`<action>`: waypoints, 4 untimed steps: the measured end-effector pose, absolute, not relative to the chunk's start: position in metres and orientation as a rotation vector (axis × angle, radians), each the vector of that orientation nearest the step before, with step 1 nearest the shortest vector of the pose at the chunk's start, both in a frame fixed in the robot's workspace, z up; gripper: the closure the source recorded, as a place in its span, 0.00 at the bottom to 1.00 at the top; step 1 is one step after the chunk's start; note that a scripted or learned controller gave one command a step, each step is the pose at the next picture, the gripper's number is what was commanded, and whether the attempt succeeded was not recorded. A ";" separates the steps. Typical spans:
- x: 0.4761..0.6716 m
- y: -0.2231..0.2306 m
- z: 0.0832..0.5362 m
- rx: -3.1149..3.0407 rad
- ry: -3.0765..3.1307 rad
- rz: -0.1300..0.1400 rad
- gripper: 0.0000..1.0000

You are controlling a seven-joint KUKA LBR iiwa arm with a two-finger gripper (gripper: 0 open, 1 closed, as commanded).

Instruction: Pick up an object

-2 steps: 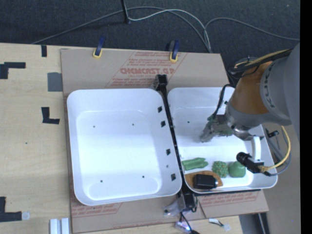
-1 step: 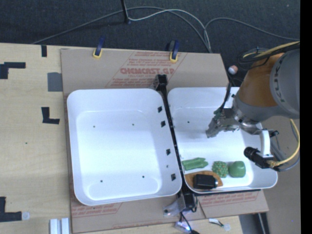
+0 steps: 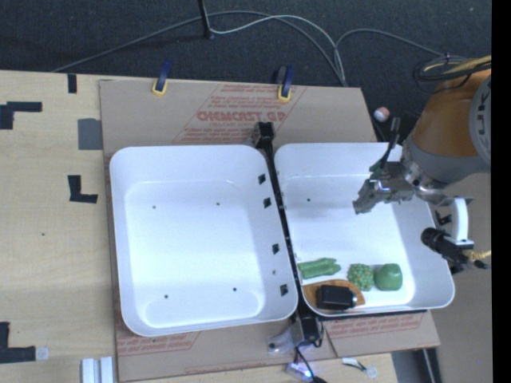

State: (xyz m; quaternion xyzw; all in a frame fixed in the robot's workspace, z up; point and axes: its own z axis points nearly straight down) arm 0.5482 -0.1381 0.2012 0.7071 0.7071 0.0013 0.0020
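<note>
— Where can you bring the gripper (image 3: pixel 369 198) down?

— You have open white floor across the middle and back of the right bin (image 3: pixel 335 214).

— And near the front wall?

— It's crowded there: a green bean pod (image 3: pixel 318 268), a broccoli floret (image 3: pixel 360 275), a green round piece (image 3: pixel 388 277) and a black object (image 3: pixel 335 297) sit close together. The black divider (image 3: pixel 274 214) blocks your way on the left side.

Grey arm (image 3: pixel 447 154) w/ orange band, black cables, dark pincer (image 3: pixel 369 198).
</note>
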 end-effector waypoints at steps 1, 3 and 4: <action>0.548 -0.138 0.217 2.221 2.221 0.001 1.00; 0.539 -0.031 0.228 2.216 2.228 0.001 1.00; 0.539 0.017 0.219 2.218 2.228 -0.001 1.00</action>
